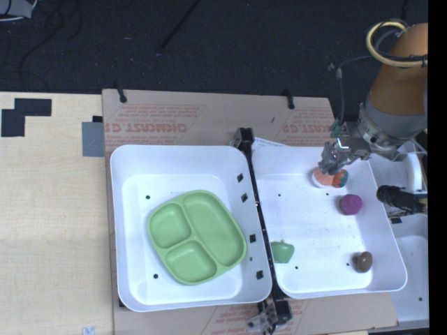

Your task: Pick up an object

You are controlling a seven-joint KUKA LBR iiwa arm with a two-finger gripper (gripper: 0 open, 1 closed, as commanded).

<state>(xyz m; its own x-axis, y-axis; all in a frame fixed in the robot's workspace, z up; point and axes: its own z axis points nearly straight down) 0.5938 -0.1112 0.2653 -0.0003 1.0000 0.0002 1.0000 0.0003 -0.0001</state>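
Green tray (196, 237), split into three compartments, lies in the left bin (133, 166) at the lower middle of the frame, and a small green piece (283, 251) sits by the divider in the right bin (391, 271). Lower right lies a brown lump (362, 261), above it a purple ball (350, 204), and at the upper right the gripper (334, 167) hangs right over an orange object (330, 179); I cannot tell how its jaws stand

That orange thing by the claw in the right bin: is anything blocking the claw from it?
Nothing visible. The gripper sits right above the orange object in the right bin. The purple ball lies apart, nearer the camera.
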